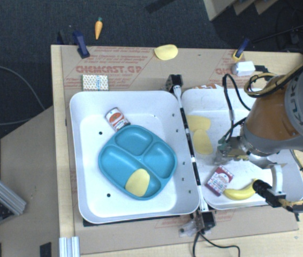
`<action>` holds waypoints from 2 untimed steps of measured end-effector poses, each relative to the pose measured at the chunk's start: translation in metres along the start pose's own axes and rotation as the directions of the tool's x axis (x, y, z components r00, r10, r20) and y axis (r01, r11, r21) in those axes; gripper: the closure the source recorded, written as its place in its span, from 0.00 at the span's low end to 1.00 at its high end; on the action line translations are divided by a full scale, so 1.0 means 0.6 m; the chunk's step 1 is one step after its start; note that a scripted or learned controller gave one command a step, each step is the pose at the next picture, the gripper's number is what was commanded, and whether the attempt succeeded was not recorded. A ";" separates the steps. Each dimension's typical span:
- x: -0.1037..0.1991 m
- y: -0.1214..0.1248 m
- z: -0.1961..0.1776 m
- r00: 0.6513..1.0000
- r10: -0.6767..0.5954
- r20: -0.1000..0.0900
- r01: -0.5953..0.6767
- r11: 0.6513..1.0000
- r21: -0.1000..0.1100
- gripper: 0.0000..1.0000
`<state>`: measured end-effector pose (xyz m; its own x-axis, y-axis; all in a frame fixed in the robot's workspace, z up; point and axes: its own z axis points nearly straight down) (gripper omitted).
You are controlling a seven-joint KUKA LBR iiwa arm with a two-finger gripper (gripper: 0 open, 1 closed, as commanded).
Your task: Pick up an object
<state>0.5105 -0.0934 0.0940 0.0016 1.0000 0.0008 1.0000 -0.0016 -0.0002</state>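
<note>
My gripper hangs low over the middle of the right bin, under the arm's orange band. Right beside it to the left lie two pale yellow pieces, one almost touching it and another farther back. In front of it lie a small red and white packet and a yellow banana. The wrist hides the fingertips. In the left bin a blue divided plate carries a yellow piece, and a small red and white can lies behind the plate.
A black divider with clamps runs between the bins. On the bench behind the bins sit a yellow lemon-like piece, a patterned packet, a blue clip and a white plug. Cables loop over the arm at the right.
</note>
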 end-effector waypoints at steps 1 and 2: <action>0.098 0.048 -0.151 1.000 -0.003 0.000 0.003 1.000 -0.001 1.00; 0.098 0.048 -0.151 1.000 -0.002 0.001 0.002 1.000 0.000 0.00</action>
<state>0.5394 -0.0348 0.1845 -0.0009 1.0000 0.0002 1.0000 0.0009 -0.0001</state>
